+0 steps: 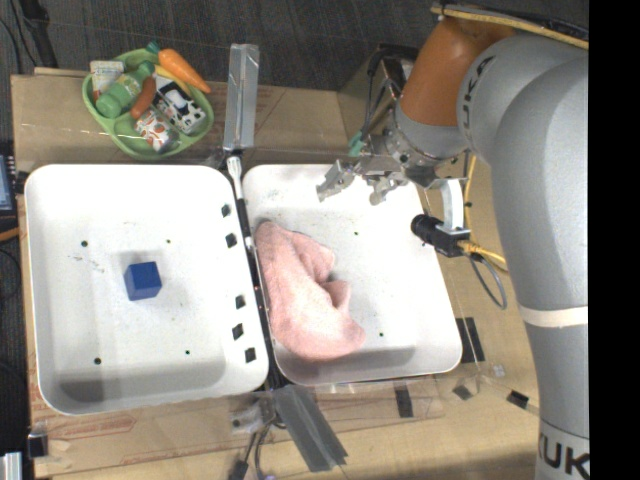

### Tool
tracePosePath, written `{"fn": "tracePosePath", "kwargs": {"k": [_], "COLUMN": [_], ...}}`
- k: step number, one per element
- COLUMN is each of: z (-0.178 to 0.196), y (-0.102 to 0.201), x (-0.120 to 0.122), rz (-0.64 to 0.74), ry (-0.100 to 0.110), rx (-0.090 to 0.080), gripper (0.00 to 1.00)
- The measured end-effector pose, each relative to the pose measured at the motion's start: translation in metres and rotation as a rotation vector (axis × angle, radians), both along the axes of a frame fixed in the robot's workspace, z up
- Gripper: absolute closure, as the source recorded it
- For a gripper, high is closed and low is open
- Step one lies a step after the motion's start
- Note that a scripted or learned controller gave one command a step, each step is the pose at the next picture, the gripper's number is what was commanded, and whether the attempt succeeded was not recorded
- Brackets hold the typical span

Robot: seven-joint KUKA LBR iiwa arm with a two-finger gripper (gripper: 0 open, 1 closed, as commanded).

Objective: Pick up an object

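A pink cloth (305, 293) lies crumpled in the right-hand bin (425, 298), pressed against that bin's left wall and stretching from about the middle of the wall down toward the near edge. It is soft and fuzzy in texture, pale salmon in colour, with a fold bunched up on its right side casting a small shadow on the white floor. In the left-hand bin (60, 268) sits a small blue cube (143, 280) (well apart from the cloth, with the divider between the two bins separating them). The arm (520, 168) comes in from the right, its grey body filling that side and the orange band sitting just above the wrist. The gripper (357, 185) hangs over the far edge of the right-hand bin, above and beyond the cloth without touching it; its two metal fingers (334, 181) are spread apart with nothing between them. Beyond the left-hand bin, on the bench (300, 108), a green bowl (105, 118) holds toy food, among it an orange carrot (182, 67).
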State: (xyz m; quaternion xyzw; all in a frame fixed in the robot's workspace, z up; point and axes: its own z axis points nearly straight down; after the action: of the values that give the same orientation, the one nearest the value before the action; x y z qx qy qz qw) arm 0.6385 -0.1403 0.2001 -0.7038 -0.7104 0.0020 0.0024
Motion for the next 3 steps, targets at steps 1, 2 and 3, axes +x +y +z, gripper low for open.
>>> {"fn": "tracePosePath", "kwargs": {"k": [1, 2, 3], "z": [-0.106, -0.110, -0.100], "y": [-0.015, 0.010, 0.011], "x": [-0.058, -0.070, -0.070], "rz": [0.043, 0.147, 0.152], "ry": [0.000, 0.000, 0.002], "rx": [0.000, 0.001, 0.001], "gripper": [0.00, 0.00, 1.00]}}
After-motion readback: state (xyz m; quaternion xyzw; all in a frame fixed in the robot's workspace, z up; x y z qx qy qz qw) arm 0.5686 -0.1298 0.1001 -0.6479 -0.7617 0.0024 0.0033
